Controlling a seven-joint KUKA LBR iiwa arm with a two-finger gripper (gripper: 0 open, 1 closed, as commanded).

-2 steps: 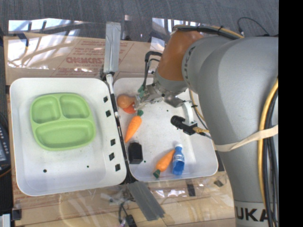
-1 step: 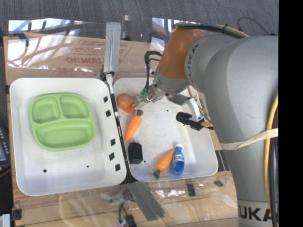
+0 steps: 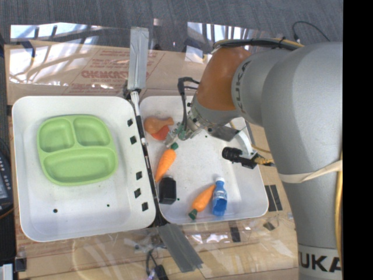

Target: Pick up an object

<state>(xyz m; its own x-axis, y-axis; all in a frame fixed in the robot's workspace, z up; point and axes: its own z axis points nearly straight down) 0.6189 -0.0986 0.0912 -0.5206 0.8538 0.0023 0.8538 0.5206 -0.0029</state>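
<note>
The gripper (image 3: 182,134) was seen low over the right bin (image 3: 256,197), near its far-left corner, with the grey arm (image 3: 291,98) reaching in from the right edge. Whether the claw stood apart or together could not be told, since the tips were small and partly merged with the wrist hardware. Just beside the tips, toward the near side, lay a carrot (image 3: 166,162), its green top close to the claw and its long axis running down along the bin's left wall, slightly slanted toward the near-left corner. This was judged the likeliest target: a short descent toward the near side would be needed, with the closing direction set across the carrot's length. An orange-brown piece (image 3: 156,126) lay against the far-left wall, just to the claw's left. A black block (image 3: 168,190) rested below the carrot's tip; a second carrot (image 3: 202,199) and a blue bottle (image 3: 219,198) lay side by side near the front edge. In the left bin (image 3: 23,214), a green divided tray (image 3: 77,149) sat well apart.
</note>
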